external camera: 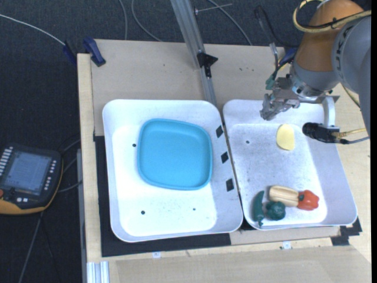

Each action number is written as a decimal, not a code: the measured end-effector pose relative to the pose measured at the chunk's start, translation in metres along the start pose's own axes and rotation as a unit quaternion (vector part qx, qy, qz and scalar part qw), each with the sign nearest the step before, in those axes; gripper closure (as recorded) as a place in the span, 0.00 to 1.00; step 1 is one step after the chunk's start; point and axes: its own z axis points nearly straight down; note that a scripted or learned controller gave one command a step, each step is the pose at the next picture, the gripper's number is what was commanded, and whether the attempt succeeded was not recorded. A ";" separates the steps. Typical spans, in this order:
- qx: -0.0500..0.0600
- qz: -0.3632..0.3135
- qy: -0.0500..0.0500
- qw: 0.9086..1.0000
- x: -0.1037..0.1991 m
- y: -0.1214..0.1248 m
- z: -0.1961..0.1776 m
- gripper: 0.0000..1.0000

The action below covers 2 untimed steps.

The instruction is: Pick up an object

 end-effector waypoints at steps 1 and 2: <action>0.000 0.000 0.000 1.000 0.010 0.005 -0.055 1.00; 0.000 0.000 0.000 1.000 0.007 0.010 -0.117 1.00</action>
